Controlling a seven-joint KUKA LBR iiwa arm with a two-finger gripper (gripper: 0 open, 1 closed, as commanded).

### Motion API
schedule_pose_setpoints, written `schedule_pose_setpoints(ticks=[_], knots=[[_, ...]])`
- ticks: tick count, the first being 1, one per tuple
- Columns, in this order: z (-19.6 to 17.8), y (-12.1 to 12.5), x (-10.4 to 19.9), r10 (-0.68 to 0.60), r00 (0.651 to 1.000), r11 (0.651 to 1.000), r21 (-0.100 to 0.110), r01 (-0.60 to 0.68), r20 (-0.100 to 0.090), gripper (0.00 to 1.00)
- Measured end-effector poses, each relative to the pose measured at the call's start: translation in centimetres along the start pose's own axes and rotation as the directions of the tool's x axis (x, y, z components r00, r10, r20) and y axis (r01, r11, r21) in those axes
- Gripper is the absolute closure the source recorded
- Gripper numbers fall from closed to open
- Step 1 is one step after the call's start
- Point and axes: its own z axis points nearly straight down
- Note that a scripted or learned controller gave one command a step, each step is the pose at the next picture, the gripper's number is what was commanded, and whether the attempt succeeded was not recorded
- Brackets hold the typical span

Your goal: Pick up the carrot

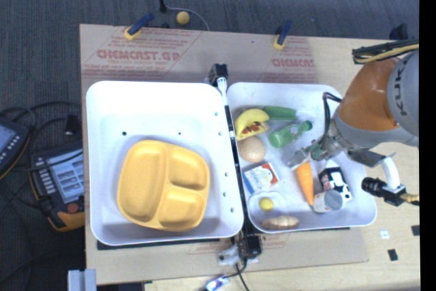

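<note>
1. Camera view, nearest part first: the surface [136, 44] is a tan board whose near edge runs just below the two white bins; a bare strip of it lies to the right of the right bin.
2. At the near rim of the right bin [354, 220] lie a pale bread-like piece [280, 221] and a small clear cup with something yellow inside [266, 203]; both sit close to the wall with little room around them.
3. The left bin [102, 146] holds a yellow divided tray [163, 184] toward its near left, with open white floor along its far and right sides.
4. The carrot [306, 182] lies in the right bin, right of centre, a short orange wedge with its narrow end pointing near. A white carton [261, 177] is just to its left, and a black-and-white item [332, 182] and a small tin [332, 200] crowd its right side.
5. The pincer [315, 152] hangs just beyond the carrot's far end; whether its tips are spread or pressed together cannot be made out, and nothing is seen between them.
6. Farther in are a tan ball [251, 148], a banana [251, 122], a green bottle [287, 134] and a green vegetable [279, 112], packed toward the far wall.
7. The arm [371, 105] covers the bin's far right corner.
</note>
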Motion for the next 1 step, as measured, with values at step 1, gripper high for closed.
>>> schedule_pose_setpoints(ticks=[1], knots=[[-8.58, 2.28, 7.61, 0.058, 0.998, 0.998, 0.008, -0.058, -0.008, 1.0]])
